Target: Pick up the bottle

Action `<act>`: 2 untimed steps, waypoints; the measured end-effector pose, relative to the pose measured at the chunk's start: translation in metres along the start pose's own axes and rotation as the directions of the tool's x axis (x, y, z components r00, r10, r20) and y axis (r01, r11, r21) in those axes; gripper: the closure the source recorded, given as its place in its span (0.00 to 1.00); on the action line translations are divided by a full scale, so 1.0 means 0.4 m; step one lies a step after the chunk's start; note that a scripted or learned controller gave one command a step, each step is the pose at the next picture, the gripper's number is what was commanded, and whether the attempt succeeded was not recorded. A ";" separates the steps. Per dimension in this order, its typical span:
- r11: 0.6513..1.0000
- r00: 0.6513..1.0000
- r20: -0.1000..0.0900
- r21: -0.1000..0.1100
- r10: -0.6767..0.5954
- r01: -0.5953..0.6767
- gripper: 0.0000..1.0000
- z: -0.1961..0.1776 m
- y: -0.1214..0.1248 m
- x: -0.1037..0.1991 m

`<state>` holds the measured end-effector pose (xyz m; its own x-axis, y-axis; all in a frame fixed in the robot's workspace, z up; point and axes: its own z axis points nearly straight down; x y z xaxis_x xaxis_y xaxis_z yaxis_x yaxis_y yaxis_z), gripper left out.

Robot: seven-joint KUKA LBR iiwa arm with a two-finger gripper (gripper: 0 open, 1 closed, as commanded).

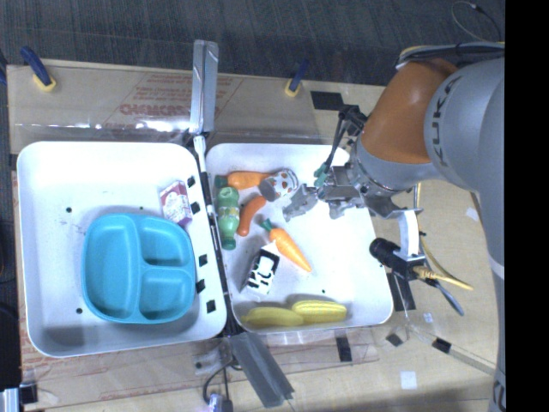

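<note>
The green bottle (227, 217) lies along the left wall of the right bin (364, 303), neck end toward the top of the view, just beside the divider between the two bins. All other places here are given from that bottle.

Close on its right lies a small orange carrot-like piece (250, 215), nearly touching it. Above and to the right sits another orange piece (246, 179), and past that a small round toy with a red and white face (280, 181). Lower right of the bottle is a larger carrot (288, 245) with a green top, tilted. Below the bottle a black and white card or box (263, 272) leans at an angle, and further below lie two yellow bananas (296, 313) along the bin's near wall.

The hand (302, 201) hangs well to the right of the bottle, above the bin floor, near the round toy and the carrot's green top. Its grey metal parts blur together against the white bin, so how far its fingers are apart, and whether anything sits between them, cannot be told.

To the left of the bottle, across the divider, the left bin (43, 256) carries a blue sectioned tray (137, 269) and a small purple and white packet (175, 202).

The arm's grey and orange bulk hides the right bin's far right corner and part of the bench (446, 324) there.
</note>
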<state>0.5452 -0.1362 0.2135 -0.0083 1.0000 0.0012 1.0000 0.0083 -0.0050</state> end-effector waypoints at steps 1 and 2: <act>1.000 1.000 0.001 -0.001 0.001 -0.001 0.00 0.056 -0.040 0.137; 0.996 0.996 0.000 0.001 -0.093 0.093 0.00 0.058 -0.078 0.268</act>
<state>0.5129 -0.0291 0.1906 -0.1012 0.9949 0.0012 0.9948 0.1012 -0.0055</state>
